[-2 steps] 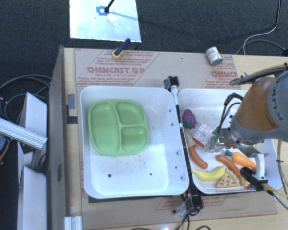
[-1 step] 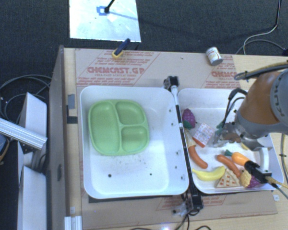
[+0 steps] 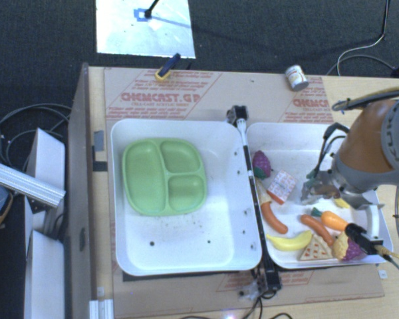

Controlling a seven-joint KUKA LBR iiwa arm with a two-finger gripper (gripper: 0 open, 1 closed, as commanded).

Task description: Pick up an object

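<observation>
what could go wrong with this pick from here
1. The toys in the right bin lie crowded: carrot, sausage, banana and pizza slice sit close together, so the gripper may nudge or catch the wrong one.
2. The carrot lies partly under the arm, so a descent could push it aside.
3. The items near the bin's front wall leave little room for a clean grasp.

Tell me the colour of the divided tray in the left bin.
Light green; the divided tray shows clearly in the camera view, lying in the left bin.
</observation>
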